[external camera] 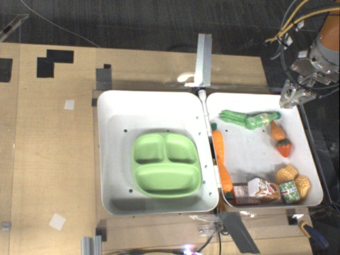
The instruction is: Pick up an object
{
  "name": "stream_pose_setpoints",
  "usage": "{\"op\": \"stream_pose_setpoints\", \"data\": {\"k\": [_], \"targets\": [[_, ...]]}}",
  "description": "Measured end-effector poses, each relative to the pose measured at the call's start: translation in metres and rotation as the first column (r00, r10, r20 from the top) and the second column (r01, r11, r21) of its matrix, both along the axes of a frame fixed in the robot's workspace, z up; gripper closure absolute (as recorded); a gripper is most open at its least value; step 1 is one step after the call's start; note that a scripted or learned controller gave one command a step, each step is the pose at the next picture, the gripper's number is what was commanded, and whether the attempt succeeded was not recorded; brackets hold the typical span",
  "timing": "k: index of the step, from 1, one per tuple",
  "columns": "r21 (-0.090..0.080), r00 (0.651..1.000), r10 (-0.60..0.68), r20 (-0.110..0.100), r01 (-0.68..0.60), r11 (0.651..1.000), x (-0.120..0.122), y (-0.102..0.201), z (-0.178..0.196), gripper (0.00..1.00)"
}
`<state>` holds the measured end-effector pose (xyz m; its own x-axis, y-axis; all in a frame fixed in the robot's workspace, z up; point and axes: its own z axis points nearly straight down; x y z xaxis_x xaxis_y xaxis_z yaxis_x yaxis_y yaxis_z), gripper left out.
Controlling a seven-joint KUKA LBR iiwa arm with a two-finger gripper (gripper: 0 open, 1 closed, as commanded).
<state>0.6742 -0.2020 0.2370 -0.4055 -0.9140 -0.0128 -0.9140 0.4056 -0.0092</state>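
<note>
- Wooden bench [48,158] spreads wide under both bins, black cut-outs [53,61] marking its far left.
- Metal post [204,60] stands upright at the bins' far seam.
- Dark ribbed flooring [133,9] beyond.

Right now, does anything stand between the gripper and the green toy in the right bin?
Nothing visible does. The gripper hovers at the right bin's far corner; the green toy lies uncovered just inside, its one end touching the small carrot.

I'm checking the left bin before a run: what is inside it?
The left bin holds one green divided tray, lying flat near its middle, its three compartments bare. Whatever lies beneath the tray is covered.
</note>
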Motion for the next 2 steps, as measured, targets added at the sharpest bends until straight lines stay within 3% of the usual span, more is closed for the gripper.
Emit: {"op": "stream_pose_setpoints", "data": {"k": [1, 2], "targets": [[-0.004, 0.995, -0.096, -0.006, 0.096, 0.995, -0.003, 0.017, 0.025, 1.00], [-0.005, 0.973, 0.233, -0.009, -0.233, 0.973, -0.003, -0.002, 0.000, 1.00]]}}
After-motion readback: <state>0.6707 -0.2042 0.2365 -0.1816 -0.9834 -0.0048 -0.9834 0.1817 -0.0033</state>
